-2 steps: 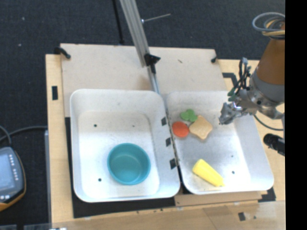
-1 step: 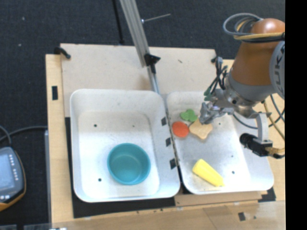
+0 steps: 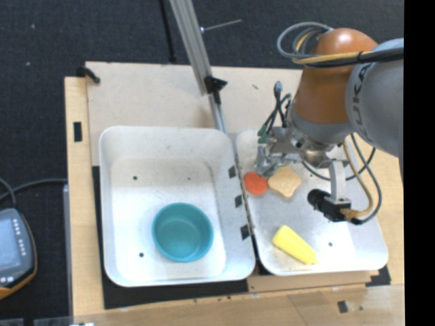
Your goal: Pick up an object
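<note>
Over the right bin (image 3: pixel 370 246), the arm's tool (image 3: pixel 266 160) hangs above the orange ball (image 3: pixel 255 184); its opening is unclear.

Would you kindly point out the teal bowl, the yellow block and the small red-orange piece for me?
teal bowl (image 3: pixel 182 232), camera view, on its inner floor.
yellow block (image 3: pixel 293 244), camera view, on its top face.
small red-orange piece (image 3: pixel 255 184), camera view, on its visible middle.

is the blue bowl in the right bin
No, the blue bowl sits in the left bin; the right bin holds the smaller items.
</note>
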